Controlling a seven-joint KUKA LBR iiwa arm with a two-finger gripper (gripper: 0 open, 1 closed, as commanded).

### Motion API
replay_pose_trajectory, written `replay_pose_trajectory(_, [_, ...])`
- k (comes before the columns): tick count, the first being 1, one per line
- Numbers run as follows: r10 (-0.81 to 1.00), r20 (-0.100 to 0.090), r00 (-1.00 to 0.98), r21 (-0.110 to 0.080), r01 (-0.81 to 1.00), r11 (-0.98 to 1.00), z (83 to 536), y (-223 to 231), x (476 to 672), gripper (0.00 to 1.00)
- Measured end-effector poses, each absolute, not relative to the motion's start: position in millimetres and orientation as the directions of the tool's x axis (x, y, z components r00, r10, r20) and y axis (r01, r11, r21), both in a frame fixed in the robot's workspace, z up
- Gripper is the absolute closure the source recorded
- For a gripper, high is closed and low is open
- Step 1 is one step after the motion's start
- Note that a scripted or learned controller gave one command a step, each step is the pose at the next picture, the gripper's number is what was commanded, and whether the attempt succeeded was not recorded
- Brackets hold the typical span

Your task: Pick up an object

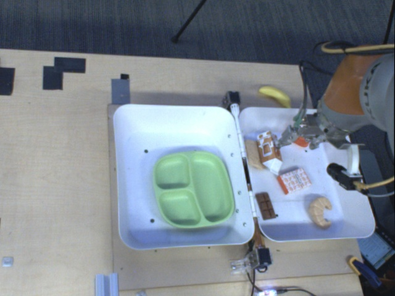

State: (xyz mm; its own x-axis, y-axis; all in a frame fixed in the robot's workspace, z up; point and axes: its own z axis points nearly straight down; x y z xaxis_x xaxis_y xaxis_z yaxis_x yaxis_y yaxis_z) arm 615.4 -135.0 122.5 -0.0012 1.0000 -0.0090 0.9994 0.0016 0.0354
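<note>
Nearest to the camera, on the counter [55, 184] below the gap between the two bins, lies a small clip with wires [254, 261]. In the left bin [133, 140] a green divided plate [193, 189] lies flat, a little toward the near side. In the right bin [364, 227], the near part holds a croissant [320, 210] and, close to the left wall, a dark chocolate bar [266, 205]. A little farther lies a small orange and white box [294, 180], apart from both. Farther again, a brown and white snack packet [267, 148] rests near the middle wall. The jaws [301, 136] hang over the far part of this bin, just right of the packet, and a small orange thing shows beneath them; I cannot tell if they are open or closed, or if they grip anything. Beyond the bin's far rim a yellow banana [274, 95] lies on the counter
</note>
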Motion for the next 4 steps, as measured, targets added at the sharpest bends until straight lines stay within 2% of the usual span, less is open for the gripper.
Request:
replay_pose_trajectory(1, [1.000, -0.003, -0.004, 0.014, 1.000, 0.004, 100.9, -121.1, 564.2, 0.00])
replay_pose_trajectory(2, [1.000, -0.002, -0.006, 0.016, 1.000, 0.006, 111.4, -120.6, 565.0, 1.00])
replay_pose_trajectory(3, [1.000, -0.002, -0.006, 0.016, 1.000, 0.006, 111.3, -120.6, 564.9, 0.00])
replay_pose_trajectory(4, [1.000, -0.011, 0.002, 0.024, 1.000, -0.002, 106.8, -110.7, 545.0, 0.00])
